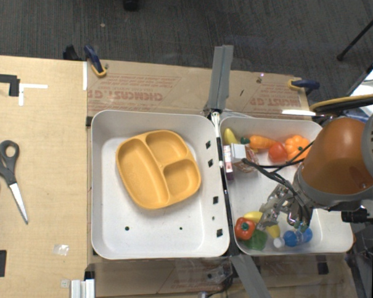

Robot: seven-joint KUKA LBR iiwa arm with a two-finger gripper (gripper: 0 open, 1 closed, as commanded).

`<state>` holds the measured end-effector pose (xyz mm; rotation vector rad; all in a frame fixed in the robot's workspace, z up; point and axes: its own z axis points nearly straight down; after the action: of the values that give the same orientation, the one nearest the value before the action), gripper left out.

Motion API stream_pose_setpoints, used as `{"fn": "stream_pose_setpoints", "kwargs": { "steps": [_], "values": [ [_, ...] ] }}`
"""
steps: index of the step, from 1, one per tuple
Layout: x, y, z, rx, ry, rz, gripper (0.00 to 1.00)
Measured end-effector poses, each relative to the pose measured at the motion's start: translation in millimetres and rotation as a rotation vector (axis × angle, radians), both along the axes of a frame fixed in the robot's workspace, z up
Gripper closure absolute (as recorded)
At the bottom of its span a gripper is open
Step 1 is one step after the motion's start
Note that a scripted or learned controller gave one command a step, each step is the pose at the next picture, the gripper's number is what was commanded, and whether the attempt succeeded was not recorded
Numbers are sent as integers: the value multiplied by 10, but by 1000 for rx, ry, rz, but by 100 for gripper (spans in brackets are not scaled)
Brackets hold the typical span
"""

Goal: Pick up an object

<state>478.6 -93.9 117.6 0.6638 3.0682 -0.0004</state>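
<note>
Small plastic toy foods lie heaped in the right-hand shallow white bin [330,247], the arm's workspace. The metal two-finger gripper [282,211] hangs low over the near end of this bin, its fingers hidden among linkage and cables, so whether it is released, clenched or grasping cannot be told. Just beside the gripper, toward the bin's near-left corner, sit a red tomato-like toy [244,227], a yellow piece [254,217] and a green piece [257,241]. Immediately nearer the camera than the gripper lie a blue ball [291,238] and a small white piece [278,243]. Beyond the gripper, at the bin's far end, rest an orange pepper-shaped toy [296,146], a red round toy [277,153], an orange carrot-like piece [259,142] and a yellow piece [229,137]. The grey arm's orange band [340,158] looms to the gripper's right. Left of the gripper, across the divider, the left-hand white bin [109,228] holds a yellow three-compartment plate [158,169]. Farther left, grey-handled scissors [11,175] lie on the wooden desk [39,126].
</note>
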Motion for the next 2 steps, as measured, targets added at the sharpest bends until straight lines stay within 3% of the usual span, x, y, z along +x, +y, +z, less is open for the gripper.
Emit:
{"fn": "stream_pose_setpoints", "kwargs": {
  "steps": [1, 2],
  "values": [
    [7, -855, 438, 0, 0, 82, 100],
    [73, -592, -255, 1, 1, -245, 100]
  ]
}}
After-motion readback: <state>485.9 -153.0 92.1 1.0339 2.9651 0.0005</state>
